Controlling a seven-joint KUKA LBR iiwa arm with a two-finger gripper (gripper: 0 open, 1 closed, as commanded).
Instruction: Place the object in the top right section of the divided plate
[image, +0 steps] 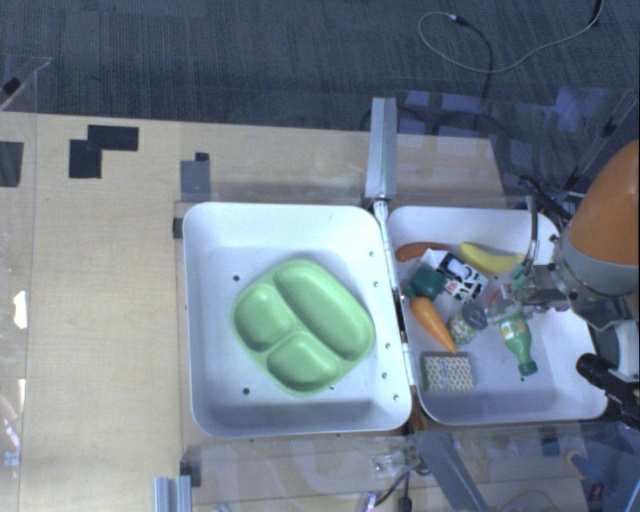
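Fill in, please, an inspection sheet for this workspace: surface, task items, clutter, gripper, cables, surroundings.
Surface: pale wooden bench bearing two shallow white bins, left bin, right bin.
Job's things: green divided plastic plate in left bin, nothing on it.
Clutter: in right bin, yellow banana, orange carrot, green bottle, speckled sponge block, black-and-white carton.
Gripper: gripper over right bin; finger state unclear.
Cables: thin white cable on the dark floor.
Surroundings: black tape marks on bench.
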